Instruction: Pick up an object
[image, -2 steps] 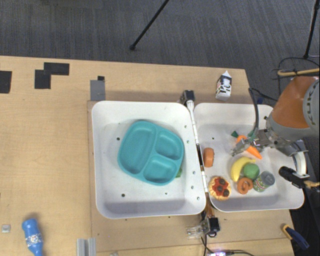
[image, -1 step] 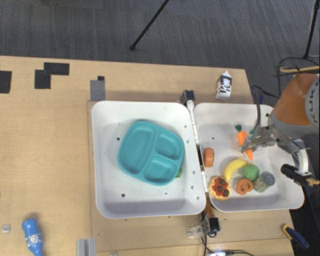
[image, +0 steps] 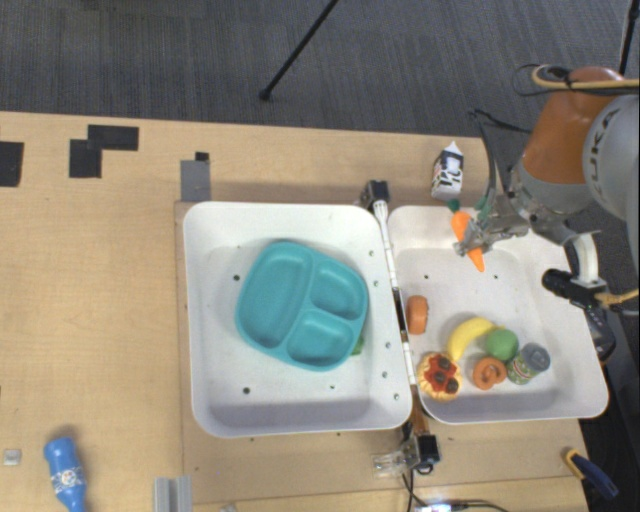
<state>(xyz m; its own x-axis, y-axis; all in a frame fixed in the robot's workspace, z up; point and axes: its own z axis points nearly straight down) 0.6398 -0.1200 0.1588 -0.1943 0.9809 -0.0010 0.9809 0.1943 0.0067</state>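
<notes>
Camera view: the gripper (image: 476, 238) pinches the orange carrot (image: 467, 240) between its fingers, above the right bin's (image: 590, 395) far corner. Risk, as judged: the slim, tapered carrot hangs tilted and may slip free.

Grey arm (image: 585, 150) from the right, pincer (image: 478, 236) low, pointing left.

Teal divided plate (image: 303, 318) in left bin (image: 205, 330) — blue bottle (image: 66, 472) on bench.
</notes>
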